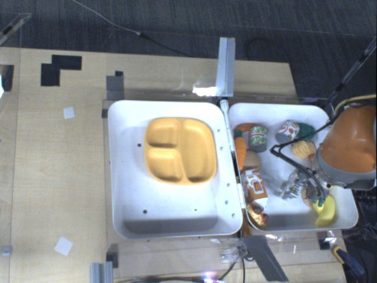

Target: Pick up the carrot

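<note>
**Operator:** Where is the target lying?

**Technician:** The slim orange plastic carrot (240,151) is lying in the right-hand shallow white bin (347,220), pressed along that bin's left wall. A small green-labelled can (258,137) is sitting just beside its upper end, and a brown-and-white printed carton (255,187) is lying just below its lower end. The left-hand shallow white bin (126,217) is carrying a yellow three-compartment plastic tray (179,149).

**Operator:** What is the tool doing?

**Technician:** The metal two-finger tool (293,186) is hanging over the middle of the right bin, well apart from the carrot, near a yellow banana-shaped toy (326,211). Nothing is showing between its fingers. Whether they are apart or together cannot be told at this resolution.

**Operator:** How is the carrot likely handling?

**Technician:** Judging by appearance, it is a light, rigid, hollow toy with a smooth tapered skin, so it is probably slipping easily under a narrow pinch. It does not appear fragile.

**Operator:** Where should the hold be taken?

**Technician:** Across the short axis at the thicker part. The wall is crowding one side, so clearance for the wall-side finger is looking like the main risk.
</note>
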Tool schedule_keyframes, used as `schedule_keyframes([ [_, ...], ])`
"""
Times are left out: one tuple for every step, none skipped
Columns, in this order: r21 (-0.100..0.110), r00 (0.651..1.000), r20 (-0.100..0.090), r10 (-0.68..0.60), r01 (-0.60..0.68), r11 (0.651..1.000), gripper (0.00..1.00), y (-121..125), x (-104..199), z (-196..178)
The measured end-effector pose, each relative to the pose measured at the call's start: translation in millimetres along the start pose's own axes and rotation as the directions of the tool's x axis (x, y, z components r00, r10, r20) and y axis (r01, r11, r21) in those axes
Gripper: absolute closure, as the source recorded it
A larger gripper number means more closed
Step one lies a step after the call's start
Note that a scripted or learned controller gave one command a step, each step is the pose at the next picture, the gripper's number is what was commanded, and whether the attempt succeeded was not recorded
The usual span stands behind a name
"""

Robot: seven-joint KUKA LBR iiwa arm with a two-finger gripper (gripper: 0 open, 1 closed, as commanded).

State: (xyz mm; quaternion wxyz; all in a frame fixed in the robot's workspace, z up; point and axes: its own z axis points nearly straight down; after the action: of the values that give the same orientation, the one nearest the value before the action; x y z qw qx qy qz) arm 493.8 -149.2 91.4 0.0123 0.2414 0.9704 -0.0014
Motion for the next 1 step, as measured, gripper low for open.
schedule_keyframes([
  [-0.003, 0.884, 0.003, -0.468, 0.468, 0.884, 1.0, -5.7, -3.7, -0.2],
])
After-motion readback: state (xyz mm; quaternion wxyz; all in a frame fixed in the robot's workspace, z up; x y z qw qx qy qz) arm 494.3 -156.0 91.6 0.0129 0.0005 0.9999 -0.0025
